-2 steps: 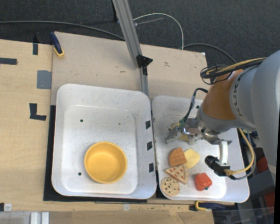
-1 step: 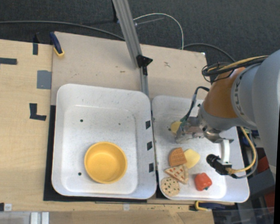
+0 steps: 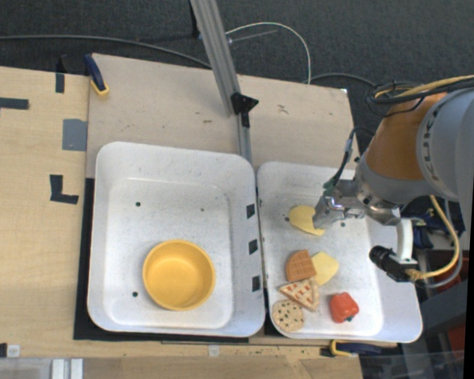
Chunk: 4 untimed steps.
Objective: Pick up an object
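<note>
Right now I am hovering my fingers (image 3: 325,218) at the right edge of a pale yellow toy piece (image 3: 302,220) lying flat in the right bin (image 3: 389,326); how far apart they are standing, I cannot tell. It is looking light, stiff and smooth, likely slippery, so I am judging its thin edges the best place to pinch.

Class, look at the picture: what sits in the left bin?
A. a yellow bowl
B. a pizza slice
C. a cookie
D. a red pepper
A: the yellow bowl stands alone in the left bin, while the toy foods lie in the right bin.
</note>
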{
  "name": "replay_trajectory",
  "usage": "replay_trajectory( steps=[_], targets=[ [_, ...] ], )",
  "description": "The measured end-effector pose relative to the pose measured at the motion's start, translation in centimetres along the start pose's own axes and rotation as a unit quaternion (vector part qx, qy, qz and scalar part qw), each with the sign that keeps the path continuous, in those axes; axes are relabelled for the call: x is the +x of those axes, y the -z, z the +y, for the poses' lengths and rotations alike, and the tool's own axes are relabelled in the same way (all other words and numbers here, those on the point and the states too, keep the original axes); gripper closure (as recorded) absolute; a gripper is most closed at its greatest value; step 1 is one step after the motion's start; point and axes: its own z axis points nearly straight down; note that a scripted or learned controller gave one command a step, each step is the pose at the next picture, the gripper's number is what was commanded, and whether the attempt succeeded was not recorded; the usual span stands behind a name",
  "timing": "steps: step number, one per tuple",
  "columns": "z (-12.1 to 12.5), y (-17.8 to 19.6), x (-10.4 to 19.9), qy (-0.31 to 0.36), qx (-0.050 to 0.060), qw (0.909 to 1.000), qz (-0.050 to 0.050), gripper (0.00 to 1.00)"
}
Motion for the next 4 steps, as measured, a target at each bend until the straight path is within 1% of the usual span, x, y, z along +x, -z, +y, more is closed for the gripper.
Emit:
replay_trajectory(
  steps=[1, 2, 3, 4],
  targets=[
    [-0.6, 5.7, -0.7, 0.000, 0.000, 1.0000, 0.000, 1.00],
    [-0.5, 7.7, -0.7, 0.000, 0.002, 1.0000, 0.001, 1.00],
    [2.4, 7.7, 4.1, 0.003, 0.002, 1.0000, 0.001, 1.00],
    [3.2, 7.9, 9.0, 0.003, 0.003, 1.0000, 0.001, 1.00]
  ],
)
